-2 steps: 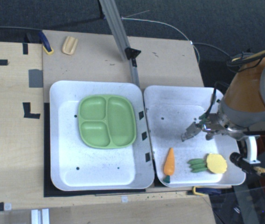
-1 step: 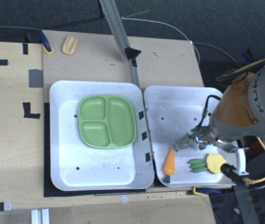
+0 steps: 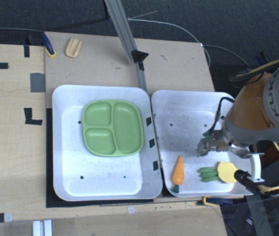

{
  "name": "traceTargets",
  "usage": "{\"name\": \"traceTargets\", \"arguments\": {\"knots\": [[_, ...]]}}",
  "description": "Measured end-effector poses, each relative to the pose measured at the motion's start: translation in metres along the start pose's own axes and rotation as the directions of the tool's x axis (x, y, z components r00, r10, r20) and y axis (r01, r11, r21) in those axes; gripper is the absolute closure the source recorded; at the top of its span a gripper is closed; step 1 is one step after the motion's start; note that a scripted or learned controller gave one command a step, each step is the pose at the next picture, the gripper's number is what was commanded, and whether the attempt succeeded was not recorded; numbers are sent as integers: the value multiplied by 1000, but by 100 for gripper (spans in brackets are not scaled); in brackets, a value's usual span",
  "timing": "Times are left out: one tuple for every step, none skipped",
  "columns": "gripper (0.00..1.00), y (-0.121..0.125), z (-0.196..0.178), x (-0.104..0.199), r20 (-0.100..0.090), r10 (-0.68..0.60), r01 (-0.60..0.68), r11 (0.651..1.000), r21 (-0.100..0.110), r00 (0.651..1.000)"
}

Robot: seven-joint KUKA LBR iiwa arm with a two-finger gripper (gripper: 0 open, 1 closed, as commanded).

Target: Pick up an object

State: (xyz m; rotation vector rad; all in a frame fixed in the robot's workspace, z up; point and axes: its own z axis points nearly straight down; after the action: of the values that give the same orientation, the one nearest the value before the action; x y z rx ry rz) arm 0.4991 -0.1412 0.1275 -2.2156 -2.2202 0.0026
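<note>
Orange carrot (image 3: 178, 169) and green-and-yellow toy (image 3: 219, 172) lying in right bin (image 3: 188, 102).

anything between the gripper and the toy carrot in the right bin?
No. In the camera view the gripper hangs over the right bin, and only bare white bin floor separates it from the toy carrot. The green-and-yellow toy lies off to the side.

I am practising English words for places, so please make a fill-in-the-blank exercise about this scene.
1. The green divided plastic plate lies in the ____ white bin.
2. The orange toy carrot lies in the ____ white bin.
3. The plate has ____ compartments.
4. The yellow and green toy corn lies to the ____ of the carrot.

Missing words: left; right; three; right
</note>
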Motion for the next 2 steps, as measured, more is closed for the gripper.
{"name": "traceTargets", "arguments": {"knots": [[100, 3, -56, -10, 4, 1, -1, 1000, -8, 1000], [100, 3, -91, -9, 3, 0, 0, 1000, -7, 1000]]}}
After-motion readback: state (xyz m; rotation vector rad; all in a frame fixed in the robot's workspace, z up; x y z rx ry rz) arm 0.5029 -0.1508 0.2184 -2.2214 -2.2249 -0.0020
